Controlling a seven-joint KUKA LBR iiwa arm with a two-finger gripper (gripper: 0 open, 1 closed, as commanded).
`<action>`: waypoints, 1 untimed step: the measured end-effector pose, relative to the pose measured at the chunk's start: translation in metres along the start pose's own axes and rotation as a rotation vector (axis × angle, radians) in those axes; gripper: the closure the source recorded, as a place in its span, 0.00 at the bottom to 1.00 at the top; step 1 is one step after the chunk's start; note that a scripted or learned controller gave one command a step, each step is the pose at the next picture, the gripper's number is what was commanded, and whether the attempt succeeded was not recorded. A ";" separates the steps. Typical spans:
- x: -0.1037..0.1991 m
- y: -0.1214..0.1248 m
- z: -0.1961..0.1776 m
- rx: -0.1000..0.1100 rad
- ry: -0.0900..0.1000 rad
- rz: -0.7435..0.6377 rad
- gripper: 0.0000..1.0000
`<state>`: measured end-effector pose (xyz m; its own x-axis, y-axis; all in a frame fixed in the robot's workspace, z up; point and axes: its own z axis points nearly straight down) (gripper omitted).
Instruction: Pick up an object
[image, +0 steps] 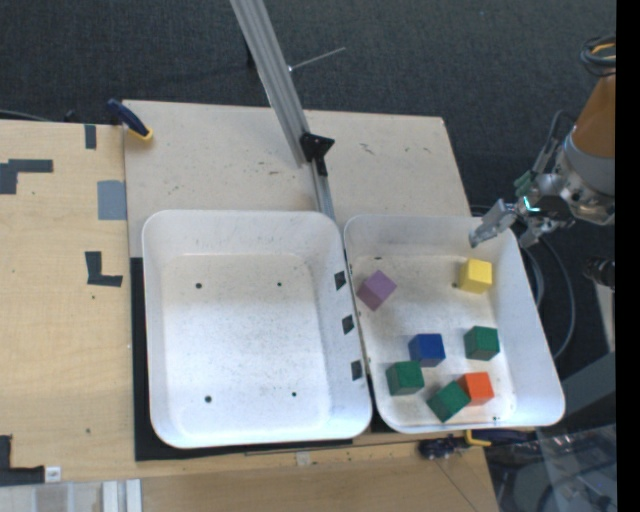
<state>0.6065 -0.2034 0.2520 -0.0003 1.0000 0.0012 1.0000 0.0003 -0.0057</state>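
The right bin (530, 330) holds several small blocks. A purple block (376, 289) lies toward its left side and a yellow block (477, 275) near its far right. Closer to the front sit a blue block (427, 348), three green blocks (482, 342) (405, 377) (449, 400) and an orange block (479, 386) touching the last green one. My gripper (507, 228) hangs over the bin's far right corner, just above and behind the yellow block. Its fingers (486, 227) stand apart, open, with nothing between them.
The left bin (240, 240) stands beside the right one. A slanted metal rail (285, 95) runs down from the top to the gap between the bins. A blue and yellow tool (130, 120) lies on the board at the far left. Cables hang to the right of the bench.
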 end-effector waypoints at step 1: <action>0.000 0.001 -0.003 -0.004 -0.002 -0.002 0.00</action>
<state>0.6074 -0.2034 0.2551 -0.0020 1.0000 -0.0011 1.0000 0.0020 -0.0013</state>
